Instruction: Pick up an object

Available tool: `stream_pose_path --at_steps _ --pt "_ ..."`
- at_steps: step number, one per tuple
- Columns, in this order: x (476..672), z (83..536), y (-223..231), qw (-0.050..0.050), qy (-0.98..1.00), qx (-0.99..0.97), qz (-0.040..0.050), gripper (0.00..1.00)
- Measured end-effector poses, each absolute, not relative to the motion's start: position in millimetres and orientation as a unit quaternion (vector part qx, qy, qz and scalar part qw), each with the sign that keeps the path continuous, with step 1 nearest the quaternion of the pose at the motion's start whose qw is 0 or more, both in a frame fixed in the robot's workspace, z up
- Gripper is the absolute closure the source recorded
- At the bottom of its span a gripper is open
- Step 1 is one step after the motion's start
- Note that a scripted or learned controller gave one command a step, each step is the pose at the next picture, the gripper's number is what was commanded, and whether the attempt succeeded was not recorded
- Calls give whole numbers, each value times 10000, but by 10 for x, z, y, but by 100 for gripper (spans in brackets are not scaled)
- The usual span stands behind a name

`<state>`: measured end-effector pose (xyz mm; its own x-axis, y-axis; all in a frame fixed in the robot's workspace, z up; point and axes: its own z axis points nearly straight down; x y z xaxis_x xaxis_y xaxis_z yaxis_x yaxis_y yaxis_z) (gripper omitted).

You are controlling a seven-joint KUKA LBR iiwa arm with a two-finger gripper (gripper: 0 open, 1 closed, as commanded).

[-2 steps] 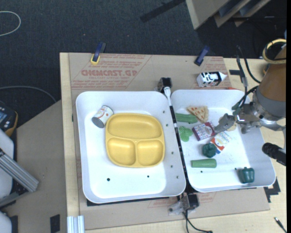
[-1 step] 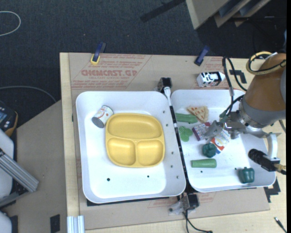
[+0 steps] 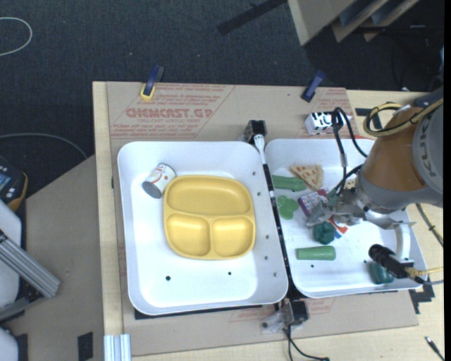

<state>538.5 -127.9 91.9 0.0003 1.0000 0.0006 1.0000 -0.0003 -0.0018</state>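
A dark grey carpet (image 3: 106,42) covers the floor around the bench, and a thin pale cable (image 3: 15,34) loops across it at the upper left. The bench top is a sheet of light brown board (image 3: 211,106) printed with red lettering, held along its far edge by two clamps, one with a yellow tip (image 3: 150,83) and one dark blue (image 3: 313,86). At the top right a pale wooden piece of furniture (image 3: 338,17) stands on the carpet, with a dark bar (image 3: 250,15) slanting away from it. At the lower left, a grey metal rail (image 3: 28,264) lies at an angle. The light is even and soft, with faint shadows.
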Motion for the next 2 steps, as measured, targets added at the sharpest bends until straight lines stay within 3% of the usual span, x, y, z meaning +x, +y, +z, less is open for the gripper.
stream_pose_path --at_steps 1,2 --pt "5404 882 -1295 -23 -7065 -7077 -4 0" --pt "5428 1011 -1313 -83 -7058 -7084 -26 100"
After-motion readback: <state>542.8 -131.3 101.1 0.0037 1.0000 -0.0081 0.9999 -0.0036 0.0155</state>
